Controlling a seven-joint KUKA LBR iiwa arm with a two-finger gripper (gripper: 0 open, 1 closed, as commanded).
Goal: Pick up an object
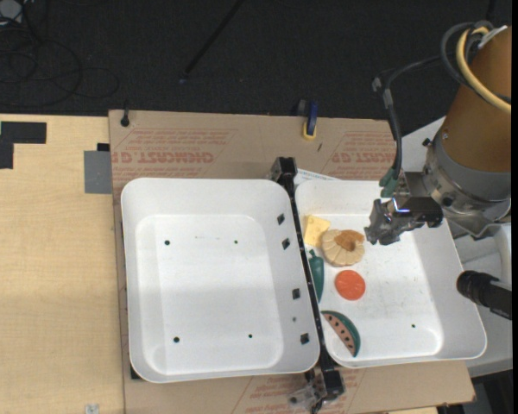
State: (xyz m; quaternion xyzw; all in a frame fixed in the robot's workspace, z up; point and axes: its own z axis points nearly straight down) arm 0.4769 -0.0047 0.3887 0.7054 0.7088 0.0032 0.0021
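Note:
Several small things lie along the left side of the right bin (pixel 432 317): a yellow wedge (pixel 316 228), a tan round piece (pixel 342 247), a red disc (pixel 351 285), a green piece (pixel 316 272) against the divider, and a watermelon slice (pixel 344 332) near the front. My gripper (pixel 382 231) hangs over the right bin just right of the tan round piece, with no object seen between it and the bin floor.
The left bin (pixel 147 231) sits beside the right one, split by a black divider (pixel 298 266). Both rest on a cardboard sheet (pixel 198 149) with a clamp (pixel 309 121) at its back edge. Wooden bench to the left.

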